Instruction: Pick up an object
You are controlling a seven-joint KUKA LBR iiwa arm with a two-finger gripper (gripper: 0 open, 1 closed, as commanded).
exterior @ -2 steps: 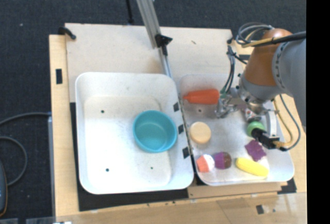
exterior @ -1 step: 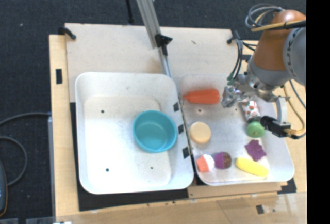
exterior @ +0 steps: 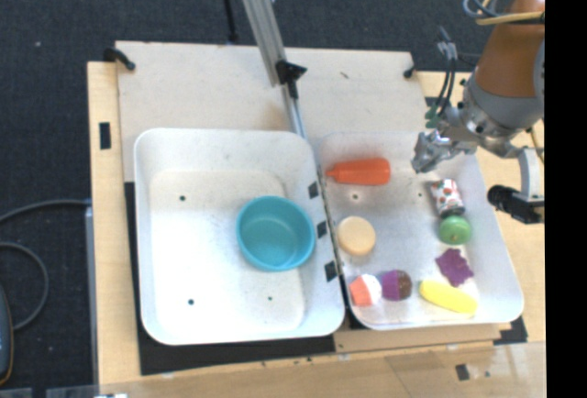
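Landmark: the blue bowl (exterior: 275, 233), sitting alone in the left bin (exterior: 165, 167).

Item 1. Right bin (exterior: 404, 204), lying to the right of the bowl. Holding, from nearest the bowl outward: a cream round piece (exterior: 357, 236) just past the bin wall; an orange carrot-like piece (exterior: 359, 171) above and to the right of the bowl; a red-and-white piece (exterior: 365, 290) touching a dark purple ball (exterior: 396, 284), lower right of the bowl; a yellow banana-like piece (exterior: 448, 297) and a purple piece (exterior: 454, 265); a green ball (exterior: 454, 229); a small red-and-white can (exterior: 447, 196), farthest right.

Item 2. Gripper (exterior: 429, 151), hanging over the right bin's upper part, well to the right of the bowl, between carrot and can. Nothing is showing between the fingers; I cannot tell whether they are spread or closed.

Handling note: the can is looking like the closest candidate. I would be centring over it before descending, keeping off the green ball beside it and off the bin wall.

Item 3. Bench (exterior: 229, 93): pale board under both bins, with a metal rail (exterior: 257, 6) running in from above the bowl. Dark carpet (exterior: 55, 2) is surrounding it.
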